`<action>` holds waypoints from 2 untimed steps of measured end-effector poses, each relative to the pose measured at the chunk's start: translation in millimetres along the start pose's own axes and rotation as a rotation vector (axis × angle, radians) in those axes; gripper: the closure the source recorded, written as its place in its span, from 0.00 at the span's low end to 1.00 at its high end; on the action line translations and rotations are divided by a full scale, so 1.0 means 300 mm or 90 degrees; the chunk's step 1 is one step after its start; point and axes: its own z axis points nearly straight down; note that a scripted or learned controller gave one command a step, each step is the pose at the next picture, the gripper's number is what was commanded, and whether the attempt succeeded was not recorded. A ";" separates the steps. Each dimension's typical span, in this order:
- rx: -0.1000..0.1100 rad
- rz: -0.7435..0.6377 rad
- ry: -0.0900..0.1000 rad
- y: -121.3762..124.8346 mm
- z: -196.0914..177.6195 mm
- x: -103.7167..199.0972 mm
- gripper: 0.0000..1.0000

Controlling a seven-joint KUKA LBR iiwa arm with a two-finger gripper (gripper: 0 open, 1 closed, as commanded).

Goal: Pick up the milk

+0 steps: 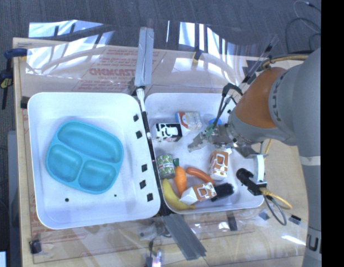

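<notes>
- Milk: small white carton with black cow patches (168, 131), lying in the right white bin (160, 102), upper left part, close to the divider.
- Two-finger gripper (204, 139) sits to the carton's right, near but apart from it; metal fingers (195, 144) point left and down toward the bin floor. Nothing between them; how wide they stand cannot be told.
- Just right of the milk: white box with red marking (189, 119).
- Below the gripper: orange-and-white carton (219, 164), orange carrot (181, 179), yellow banana (173, 196), green can (165, 164).
- Left bin (38, 107) holds a blue divided plastic plate (84, 156).
</notes>
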 end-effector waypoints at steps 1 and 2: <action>0.032 0.332 0.003 -0.049 0.043 0.057 0.00; 0.043 0.373 0.000 0.234 0.121 0.088 0.00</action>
